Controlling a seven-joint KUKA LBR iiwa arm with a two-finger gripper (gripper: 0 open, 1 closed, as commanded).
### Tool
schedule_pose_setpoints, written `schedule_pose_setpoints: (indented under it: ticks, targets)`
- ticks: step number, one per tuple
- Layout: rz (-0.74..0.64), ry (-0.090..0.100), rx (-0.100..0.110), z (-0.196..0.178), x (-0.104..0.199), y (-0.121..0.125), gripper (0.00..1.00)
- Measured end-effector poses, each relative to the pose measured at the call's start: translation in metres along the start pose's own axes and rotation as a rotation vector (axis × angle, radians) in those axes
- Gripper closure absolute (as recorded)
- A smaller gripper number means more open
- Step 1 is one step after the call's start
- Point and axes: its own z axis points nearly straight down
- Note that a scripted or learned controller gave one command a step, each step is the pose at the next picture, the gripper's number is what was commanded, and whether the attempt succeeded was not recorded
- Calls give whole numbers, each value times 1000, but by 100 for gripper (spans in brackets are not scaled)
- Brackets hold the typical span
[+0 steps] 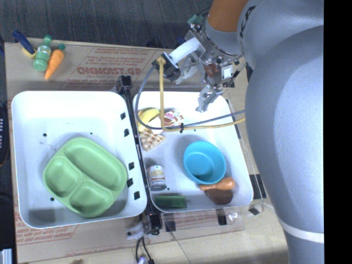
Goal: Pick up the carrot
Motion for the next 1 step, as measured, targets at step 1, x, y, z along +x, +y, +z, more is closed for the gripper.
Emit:
schedule_pose_setpoints:
  ticks: [1]
  targets:
    - [-47,19,-7,-135,-4,35,0]
